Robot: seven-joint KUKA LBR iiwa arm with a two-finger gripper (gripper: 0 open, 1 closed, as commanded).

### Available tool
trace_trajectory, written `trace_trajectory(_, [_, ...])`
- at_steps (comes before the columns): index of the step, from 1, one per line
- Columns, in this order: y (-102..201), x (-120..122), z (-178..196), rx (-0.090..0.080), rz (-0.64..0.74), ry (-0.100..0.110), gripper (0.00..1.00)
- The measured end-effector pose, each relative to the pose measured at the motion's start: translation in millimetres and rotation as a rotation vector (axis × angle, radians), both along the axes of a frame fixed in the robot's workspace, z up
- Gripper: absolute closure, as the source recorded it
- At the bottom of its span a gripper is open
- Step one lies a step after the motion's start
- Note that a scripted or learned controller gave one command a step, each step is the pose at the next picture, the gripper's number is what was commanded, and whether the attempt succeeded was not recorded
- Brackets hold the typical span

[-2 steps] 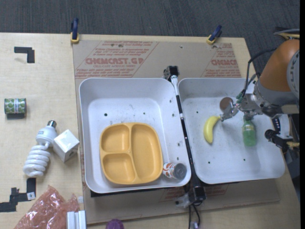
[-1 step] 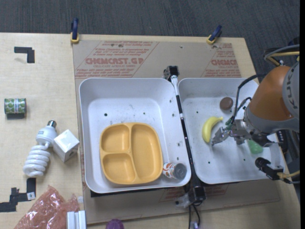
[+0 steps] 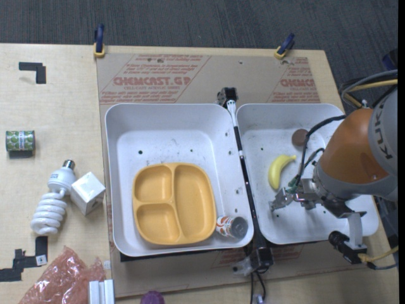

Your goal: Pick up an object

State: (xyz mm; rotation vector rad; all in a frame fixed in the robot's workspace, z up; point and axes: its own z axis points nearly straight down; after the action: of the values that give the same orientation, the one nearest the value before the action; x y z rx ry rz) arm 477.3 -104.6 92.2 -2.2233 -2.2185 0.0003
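You see the arm (image 3: pixel 364 151) reaching in from the right of the frame, its orange band over the right-hand bin (image 3: pixel 253 128), with the gripper (image 3: pixel 280 201) low in that bin, near the lower middle of its floor. How wide the tool stands you cannot tell from this angle, and nothing shows held in it. The banana (image 3: pixel 279 169) lies just above and slightly left of the gripper, apart from it, curved with one end toward the upper right. A small brown round object (image 3: pixel 299 136) sits further up in the same bin, partly beside a cable from the arm. In the left-hand bin (image 3: pixel 120 170), a yellow three-compartment plate (image 3: pixel 173 202) fills the lower centre, and a small can (image 3: pixel 231 227) lies on its side at the plate's lower right corner, against the bin wall next to the divide. Outside the bins, on the bench at the left of the frame, you find a spiral light bulb (image 3: pixel 52 201) beside a white cube (image 3: pixel 88 192), a green roll (image 3: pixel 20 141) above them, and a pink mesh bag (image 3: pixel 60 278) at the lower left. Two clamps (image 3: pixel 99 40) hold the brown board at its top edge.
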Motion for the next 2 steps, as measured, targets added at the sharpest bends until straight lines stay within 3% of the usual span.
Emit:
trace_trajectory(1, [-0.6,1.5,9.9,-0.001,-0.001,-0.003,1.00])
trace_trajectory(2, [4.2,54.1,27.5,-0.001,0.003,-0.002,1.00])
